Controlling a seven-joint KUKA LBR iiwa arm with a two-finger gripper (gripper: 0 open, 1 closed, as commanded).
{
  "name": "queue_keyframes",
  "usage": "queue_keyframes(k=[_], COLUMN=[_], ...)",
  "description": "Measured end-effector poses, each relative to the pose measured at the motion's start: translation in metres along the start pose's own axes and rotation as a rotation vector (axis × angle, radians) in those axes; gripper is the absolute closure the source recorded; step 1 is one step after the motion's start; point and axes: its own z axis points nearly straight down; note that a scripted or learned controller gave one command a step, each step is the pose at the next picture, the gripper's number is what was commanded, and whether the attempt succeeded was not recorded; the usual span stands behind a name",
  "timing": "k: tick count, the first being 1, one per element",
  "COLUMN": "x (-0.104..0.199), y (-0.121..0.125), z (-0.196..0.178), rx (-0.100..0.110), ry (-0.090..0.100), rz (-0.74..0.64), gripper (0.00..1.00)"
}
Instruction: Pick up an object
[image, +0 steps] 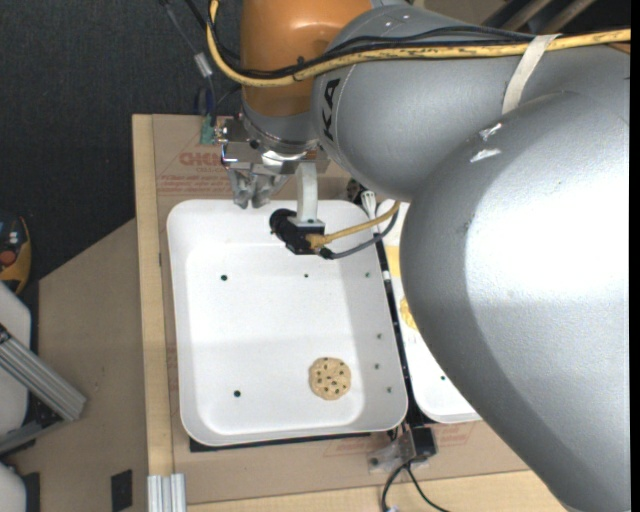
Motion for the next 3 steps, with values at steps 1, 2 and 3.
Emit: queue_keyframes(k=[1, 2, 3], x=[-0.002, -0.021, -0.003], y=[0.009, 0.009, 0.008], z=[-0.082, -0.135, -0.038], rx=[-0.012, -0.012, 0.004], ry=[0.002, 0.002, -0.002], rz=[0.003, 0.006, 0.003], gripper=[1.00, 1.00, 1.00])
